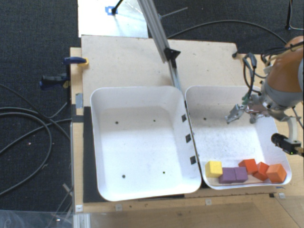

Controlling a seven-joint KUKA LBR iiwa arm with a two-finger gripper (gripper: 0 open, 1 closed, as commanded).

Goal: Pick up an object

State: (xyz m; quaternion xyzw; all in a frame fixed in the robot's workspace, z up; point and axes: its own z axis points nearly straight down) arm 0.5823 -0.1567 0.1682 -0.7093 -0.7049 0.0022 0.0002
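Observation:
Along the front wall of the right bin (209,99) lies a row of blocks: a yellow cube (213,168), a purple block (232,175), a red-orange block (248,165) with another one (261,171) beside it, and an orange cube (277,173) at the right end. My gripper (242,117) hangs over the back right part of this bin, well behind the row. It is open, and nothing sits between its fingers (232,114).
The left bin (97,127) lies beside the right one, their walls touching along the middle. A slanted metal pole (156,27) crosses the bench from the back and ends at the bins' shared back corner. A blue clamp (71,61) grips the bench's left edge.

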